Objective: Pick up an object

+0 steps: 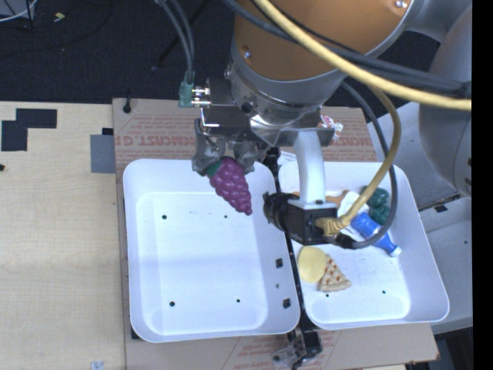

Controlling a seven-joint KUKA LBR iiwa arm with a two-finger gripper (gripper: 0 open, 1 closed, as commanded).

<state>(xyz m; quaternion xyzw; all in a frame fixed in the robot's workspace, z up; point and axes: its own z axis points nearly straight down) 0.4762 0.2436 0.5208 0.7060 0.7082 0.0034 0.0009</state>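
Grapes: a purple plastic bunch hangs from the pincer above the far edge of the left bin.
Pincer: closed on the bunch's top.
Doing it well: I judge a straight, slow lift safest, since the grip looks shallow.
Right bin: pizza slice, blue bottle.
Writing: red mirrored print on the cardboard, unreadable.

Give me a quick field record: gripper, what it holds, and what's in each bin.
gripper: over the far edge of the left bin, raised
held: purple grapes, top between the fingers, bunch hanging down
left bin: grapes hang above its far right corner
right bin: pizza slice, yellow disc touching it, blue bottle, dark green item
arm: reaches in from the right, cables draped over the right bin
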